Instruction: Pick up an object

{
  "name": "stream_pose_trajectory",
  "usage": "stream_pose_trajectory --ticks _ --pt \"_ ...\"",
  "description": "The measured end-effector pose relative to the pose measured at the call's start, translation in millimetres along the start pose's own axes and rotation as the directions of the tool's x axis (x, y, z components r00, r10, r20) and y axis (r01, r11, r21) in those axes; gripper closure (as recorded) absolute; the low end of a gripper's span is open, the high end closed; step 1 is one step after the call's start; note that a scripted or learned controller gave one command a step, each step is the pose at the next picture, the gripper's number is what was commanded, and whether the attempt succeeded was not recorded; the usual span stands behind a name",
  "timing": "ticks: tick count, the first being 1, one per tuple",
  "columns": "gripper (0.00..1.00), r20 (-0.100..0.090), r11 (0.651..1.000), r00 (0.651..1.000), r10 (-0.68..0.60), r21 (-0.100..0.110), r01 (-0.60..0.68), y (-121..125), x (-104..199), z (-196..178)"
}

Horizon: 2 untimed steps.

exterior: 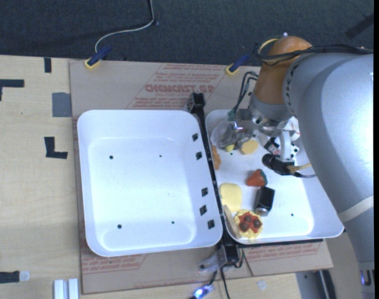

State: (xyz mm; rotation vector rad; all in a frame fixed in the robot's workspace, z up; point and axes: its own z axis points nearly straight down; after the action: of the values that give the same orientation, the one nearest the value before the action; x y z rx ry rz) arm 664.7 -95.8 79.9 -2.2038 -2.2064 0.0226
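The metal two-finger gripper (234,137) is hanging low over the upper left of the right white bin (302,220), beside a small yellow lump (249,147); whether it is gripping anything I cannot tell. Toward the frame's lower centre are lying a red-orange piece (257,178), a black block (264,199) and a pale yellow oval (231,195).

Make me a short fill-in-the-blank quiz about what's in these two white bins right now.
1. The arm's hand is over the ____ bin.
2. The black block lies just below a small ____ object.
3. The pale yellow piece lies to the ____ of the black block.
4. A black ____ separates the left bin from the other one.

Missing words: right; red; left; divider
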Motion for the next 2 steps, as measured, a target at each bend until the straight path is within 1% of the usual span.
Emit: stream_pose_trajectory --ticks 1,2 --pt "1.0 0.001 1.0 1.0 0.002 -0.005 -0.002 -0.2 -12.4 0.1" --pt "1.0 0.007 1.0 1.0 0.002 -0.023 -0.002 -28.1 -16.3 -23.9"
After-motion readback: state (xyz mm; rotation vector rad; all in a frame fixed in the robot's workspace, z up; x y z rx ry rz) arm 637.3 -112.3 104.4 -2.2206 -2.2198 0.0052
